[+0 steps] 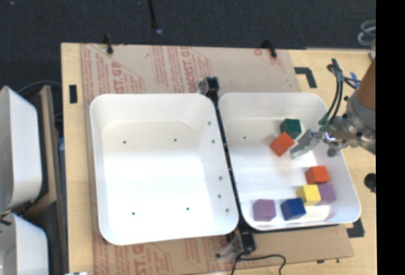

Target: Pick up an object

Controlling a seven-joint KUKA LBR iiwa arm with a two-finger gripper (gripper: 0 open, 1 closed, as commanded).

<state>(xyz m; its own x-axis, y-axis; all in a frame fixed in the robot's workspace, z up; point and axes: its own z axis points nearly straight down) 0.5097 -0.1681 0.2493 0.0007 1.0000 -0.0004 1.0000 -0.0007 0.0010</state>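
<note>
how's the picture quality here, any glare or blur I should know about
Camera view: the white bins are bright and nearly washed out, so their walls read faintly; the gripper is soft and slightly blurred; the blocks, such as the orange block, stay distinct; the dark floor behind is grainy.

Red printed lettering runs along the cardboard sheet point(158, 68) under the bins, across the upper middle of the frame, but it is too blurred to read.
</note>
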